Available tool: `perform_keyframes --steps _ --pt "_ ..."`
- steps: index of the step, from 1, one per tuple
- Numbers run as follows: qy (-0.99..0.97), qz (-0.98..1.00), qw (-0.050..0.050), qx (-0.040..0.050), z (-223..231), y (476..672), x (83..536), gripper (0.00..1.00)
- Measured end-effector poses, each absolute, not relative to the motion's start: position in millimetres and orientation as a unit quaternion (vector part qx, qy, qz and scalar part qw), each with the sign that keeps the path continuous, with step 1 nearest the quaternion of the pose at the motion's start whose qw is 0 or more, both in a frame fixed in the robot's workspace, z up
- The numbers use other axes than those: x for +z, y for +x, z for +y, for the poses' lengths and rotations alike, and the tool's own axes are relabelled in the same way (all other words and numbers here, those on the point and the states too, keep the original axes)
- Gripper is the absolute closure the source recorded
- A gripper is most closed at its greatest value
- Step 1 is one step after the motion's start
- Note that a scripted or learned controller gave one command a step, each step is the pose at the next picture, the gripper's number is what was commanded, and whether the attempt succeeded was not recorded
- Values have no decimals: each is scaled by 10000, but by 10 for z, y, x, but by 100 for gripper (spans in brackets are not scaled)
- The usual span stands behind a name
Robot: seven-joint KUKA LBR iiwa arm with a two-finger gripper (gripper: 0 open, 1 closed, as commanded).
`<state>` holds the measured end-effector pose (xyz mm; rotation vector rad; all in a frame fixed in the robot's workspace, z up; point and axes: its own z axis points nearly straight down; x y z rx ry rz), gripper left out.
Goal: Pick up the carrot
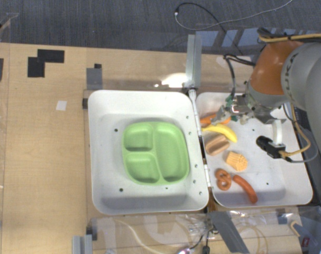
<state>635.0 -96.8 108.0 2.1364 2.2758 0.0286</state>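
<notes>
The hand (227,111) is positioned just beside the carrot (208,120) in the right bin (292,192); whether it is spread cannot be told.

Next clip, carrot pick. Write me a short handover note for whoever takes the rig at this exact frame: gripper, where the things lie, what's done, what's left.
Gripper: low at the far left end of the right bin, right by the carrot; whether the jaws are open or shut cannot be told.
Carrot: lies in that bin's far left corner, by the wall between the bins, touching the banana.
Also in the right bin: hot dog bun, corn, pretzel, sausage.
Left bin: holds a green tray.
Done: arm brought to the carrot.
Left: grasp not confirmed; carrot not lifted.
</notes>
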Motion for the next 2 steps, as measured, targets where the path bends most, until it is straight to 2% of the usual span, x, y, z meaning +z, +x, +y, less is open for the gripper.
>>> perform_keyframes --steps 1,2 --pt "6055 7959 -11 0 -1189 5656 1614 0" --pt "5244 8515 -7 1 -957 5885 1714 0"
